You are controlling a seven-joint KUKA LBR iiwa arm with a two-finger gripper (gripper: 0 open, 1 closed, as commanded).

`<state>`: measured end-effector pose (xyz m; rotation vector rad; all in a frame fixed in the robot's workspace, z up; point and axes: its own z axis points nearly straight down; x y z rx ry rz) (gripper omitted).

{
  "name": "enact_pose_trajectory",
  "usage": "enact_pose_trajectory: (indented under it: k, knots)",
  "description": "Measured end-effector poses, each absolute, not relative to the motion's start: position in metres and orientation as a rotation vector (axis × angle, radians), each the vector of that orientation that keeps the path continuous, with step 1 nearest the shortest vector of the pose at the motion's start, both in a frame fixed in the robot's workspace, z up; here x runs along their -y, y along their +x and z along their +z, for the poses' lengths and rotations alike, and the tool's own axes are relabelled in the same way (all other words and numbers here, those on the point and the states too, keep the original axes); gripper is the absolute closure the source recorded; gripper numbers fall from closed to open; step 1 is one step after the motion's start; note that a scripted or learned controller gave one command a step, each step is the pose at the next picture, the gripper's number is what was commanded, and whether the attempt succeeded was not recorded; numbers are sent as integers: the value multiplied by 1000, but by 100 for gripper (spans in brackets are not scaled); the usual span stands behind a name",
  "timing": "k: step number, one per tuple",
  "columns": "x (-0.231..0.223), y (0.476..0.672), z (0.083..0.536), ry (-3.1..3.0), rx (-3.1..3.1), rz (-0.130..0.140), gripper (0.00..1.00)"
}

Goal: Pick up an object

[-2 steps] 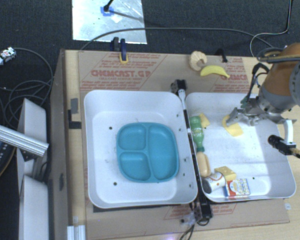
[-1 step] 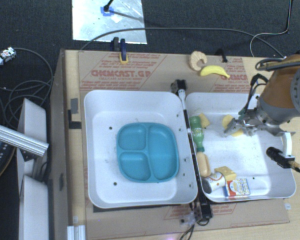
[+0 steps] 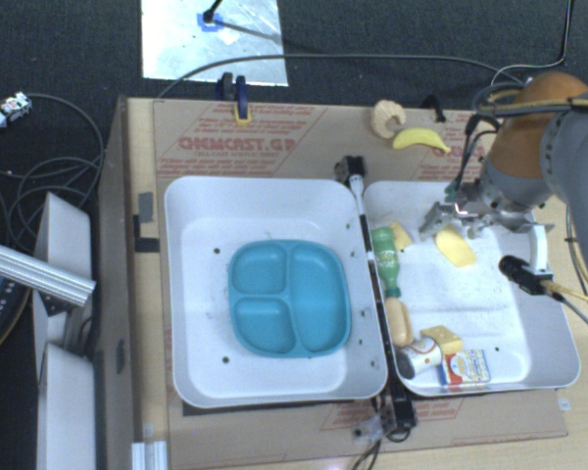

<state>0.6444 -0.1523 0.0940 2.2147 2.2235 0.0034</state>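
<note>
The left bin [image 3: 176, 204] with its plate [image 3: 289, 297] plays no part in this step; the work is in the right bin [image 3: 475, 302]. There a green bottle [image 3: 385, 259] lies along the divider. To its right, well clear of it, sits the yellow lump [image 3: 457, 250], the likeliest thing to pick. The gripper [image 3: 459, 225] hangs just above the lump's far edge. Its fingers look spread and hold nothing. To do this well, I judge it should shift slightly toward the near side so the lump sits squarely between the fingers. It should then drop straight down until the tips straddle the lump's narrow width, close gently and lift straight up. The lump looks smooth and rounded, so an off-centre squeeze could squirt it sideways across the bin floor. The open floor around it leaves room for the fingers. Counting from the left: two bins, one plate, one bottle, one small yellow bit [image 3: 401, 235] beside the bottle, one tan piece [image 3: 399, 322], one yellow wedge [image 3: 443, 339] and one carton [image 3: 467, 367]. These crowd the near corner, where something further may be hidden. Then there is one lump. On the board behind the bins are one pale object [image 3: 387, 117] and one banana [image 3: 420, 141].
</note>
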Motion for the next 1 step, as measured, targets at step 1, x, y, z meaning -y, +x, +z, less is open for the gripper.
enact_pose_trajectory:
  k: [1]
  knots:
    - [168,644,85,2217,-2221,2,0]
